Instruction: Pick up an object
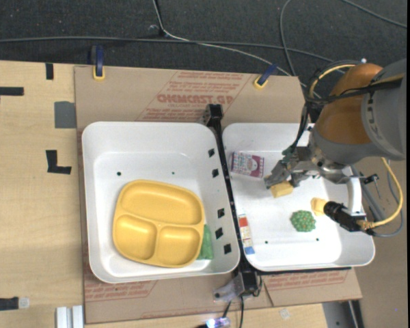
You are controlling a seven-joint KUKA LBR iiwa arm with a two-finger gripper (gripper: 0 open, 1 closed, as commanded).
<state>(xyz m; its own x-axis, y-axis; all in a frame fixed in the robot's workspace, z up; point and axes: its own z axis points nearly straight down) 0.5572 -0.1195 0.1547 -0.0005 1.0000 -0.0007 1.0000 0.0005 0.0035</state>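
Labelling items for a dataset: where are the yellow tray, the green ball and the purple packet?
yellow tray [157, 203], camera view, upper compartment floor
green ball [302, 221], camera view, centre
purple packet [247, 163], camera view, middle

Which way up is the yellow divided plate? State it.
Upright: the yellow divided plate shows its three compartments facing up, lying flat in the left bin.

A single fixed camera sits above the counter and looks down at a slant, taking in both white bins whole: the left bin and the right bin side by side near the middle of the frame. It stands far enough off that dark floor shows along the top. The arm enters from the right edge.
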